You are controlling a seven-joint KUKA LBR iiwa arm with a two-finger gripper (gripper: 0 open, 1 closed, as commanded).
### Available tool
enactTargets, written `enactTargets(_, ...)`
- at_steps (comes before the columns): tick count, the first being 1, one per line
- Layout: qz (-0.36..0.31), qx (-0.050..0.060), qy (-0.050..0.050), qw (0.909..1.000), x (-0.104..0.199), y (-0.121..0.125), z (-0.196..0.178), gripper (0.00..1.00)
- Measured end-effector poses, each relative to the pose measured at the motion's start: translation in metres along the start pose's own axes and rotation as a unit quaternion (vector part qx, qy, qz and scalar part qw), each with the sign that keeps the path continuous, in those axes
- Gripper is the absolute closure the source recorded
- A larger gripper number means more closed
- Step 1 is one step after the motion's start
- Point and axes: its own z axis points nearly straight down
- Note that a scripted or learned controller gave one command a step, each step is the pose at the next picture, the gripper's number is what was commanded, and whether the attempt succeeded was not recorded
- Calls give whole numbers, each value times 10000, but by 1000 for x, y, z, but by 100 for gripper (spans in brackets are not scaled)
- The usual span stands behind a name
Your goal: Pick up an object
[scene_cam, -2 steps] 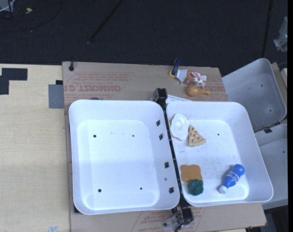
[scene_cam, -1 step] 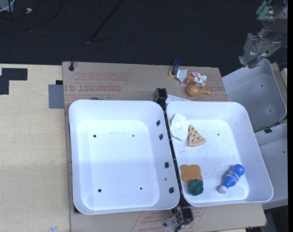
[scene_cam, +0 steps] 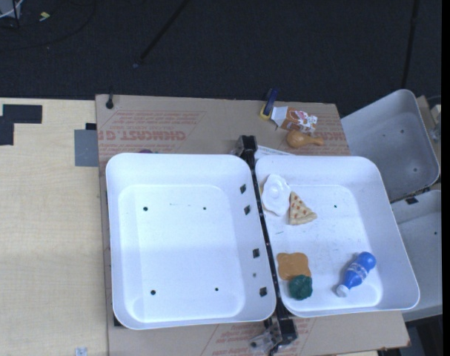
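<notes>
Camera view: the right bin (scene_cam: 388, 199) holds a blue bottle (scene_cam: 356, 273), pizza slice (scene_cam: 300, 210), toast (scene_cam: 292, 265) and green lump (scene_cam: 300, 288) beside the left bin (scene_cam: 121, 199).

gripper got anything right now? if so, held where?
Cannot be told from this frame. The blue bottle, pizza slice, toast and green lump all lie loose in the right bin.
</notes>
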Motion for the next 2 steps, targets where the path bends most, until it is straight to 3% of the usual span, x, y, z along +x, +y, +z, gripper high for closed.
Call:
enactTargets(1, -66, -65, 8, 10000, 27, -70, -77, 100)
enactTargets(2, -56, -46, -2, 10000, -12, -12, -72, 100)
